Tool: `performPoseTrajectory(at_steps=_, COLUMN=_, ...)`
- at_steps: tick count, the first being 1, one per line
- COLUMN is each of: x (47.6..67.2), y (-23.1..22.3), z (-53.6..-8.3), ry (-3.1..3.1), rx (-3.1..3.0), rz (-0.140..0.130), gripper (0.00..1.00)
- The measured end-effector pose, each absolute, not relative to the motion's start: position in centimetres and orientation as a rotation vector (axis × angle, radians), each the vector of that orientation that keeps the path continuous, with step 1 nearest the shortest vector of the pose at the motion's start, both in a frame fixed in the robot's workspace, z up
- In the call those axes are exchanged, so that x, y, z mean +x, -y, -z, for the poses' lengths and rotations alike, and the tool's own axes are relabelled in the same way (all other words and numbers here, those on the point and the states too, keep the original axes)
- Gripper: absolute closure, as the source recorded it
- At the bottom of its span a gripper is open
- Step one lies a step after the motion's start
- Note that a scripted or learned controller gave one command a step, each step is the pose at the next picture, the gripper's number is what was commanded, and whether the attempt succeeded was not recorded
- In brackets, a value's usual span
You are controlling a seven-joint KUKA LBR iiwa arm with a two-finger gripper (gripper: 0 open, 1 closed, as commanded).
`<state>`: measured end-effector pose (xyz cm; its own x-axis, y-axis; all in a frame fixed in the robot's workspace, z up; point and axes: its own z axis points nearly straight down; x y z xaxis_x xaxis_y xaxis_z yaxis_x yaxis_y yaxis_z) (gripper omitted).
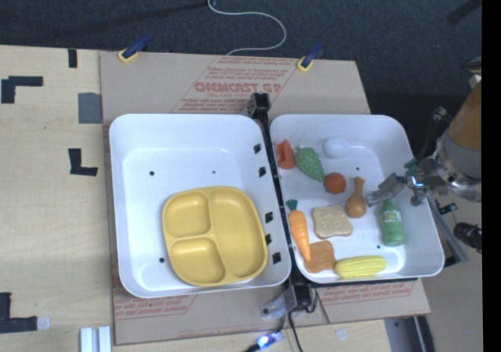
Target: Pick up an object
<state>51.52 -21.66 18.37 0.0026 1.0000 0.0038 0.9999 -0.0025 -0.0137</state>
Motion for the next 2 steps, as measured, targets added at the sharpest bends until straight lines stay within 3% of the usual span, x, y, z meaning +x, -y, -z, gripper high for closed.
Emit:
performPoseTrajectory(at_steps=1, x=51.8, y=21.7, z=-19.0, ry=2.221, rx=-2.219, rz=-0.002, gripper=0.0)
performPoseTrajectory(at_steps=2, x=51.0, y=21.7, z=-12.7, ry=2.218, rx=-2.216, rz=-0.007, gripper=0.0)
